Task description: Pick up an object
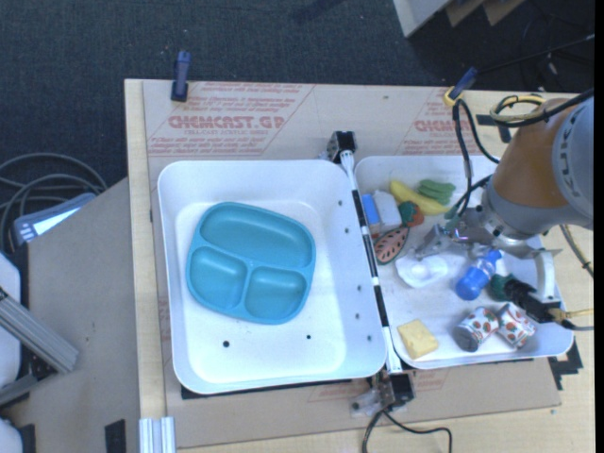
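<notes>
The left bin (179,281) is holding a blue divided plate (251,261), which is lying flat toward that bin's far left part, with three compartments facing up.

The right bin (528,355) is carrying a scatter of small things. Along its left wall a blue-and-white block (369,209) is lying near the far corner, and a watermelon-slice toy (390,244) is resting just nearer than it, against the same wall. A yellow banana toy (406,192) and a green piece (437,192) are sitting together by the far edge. A white lump (420,272) is lying near the bin's middle. A yellow sponge-like wedge (417,337) is sitting at the near left corner. A blue bottle-shaped thing (475,279) is lying right of the white lump, and two patterned cups (494,327) are lying on their sides along the near edge.

The gripper (455,235) is reaching down over the middle of the right bin, its tip just beside the white lump; whether its fingers are apart or together cannot be told.
</notes>
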